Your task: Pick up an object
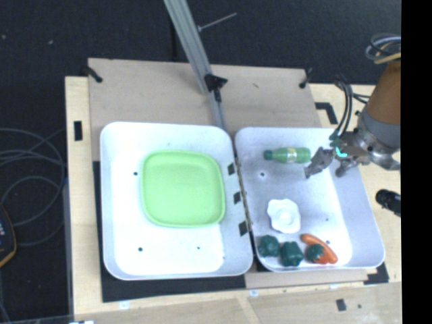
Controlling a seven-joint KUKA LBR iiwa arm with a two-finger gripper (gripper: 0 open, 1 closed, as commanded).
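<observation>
- Nearest the camera, along the bottom rim of the right bin (358,208), sit two dark green lumps (282,250) and an orange and red toy (319,249) that looks like a carrot, though it is too small to be sure.
- Biggest of all is the left bin (121,201), a white tray with round corners. One flat, light green square plate (183,188) lies in its middle, with bare white floor all around it.
- Next is the right bin, touching the left one along the middle edge. Its middle and right side have open floor.
- A grey arm with an orange band (386,103) reaches in over the right bin's top right corner.
- Its gripper (327,163) hangs above the floor there with both fingers spread apart and nothing between them.
- A white cup-like thing (283,215) sits near the middle of the right bin, just above the green lumps.
- A small green bottle (288,155) lies on its side near the top rim, just left of the gripper and not touching it.
</observation>
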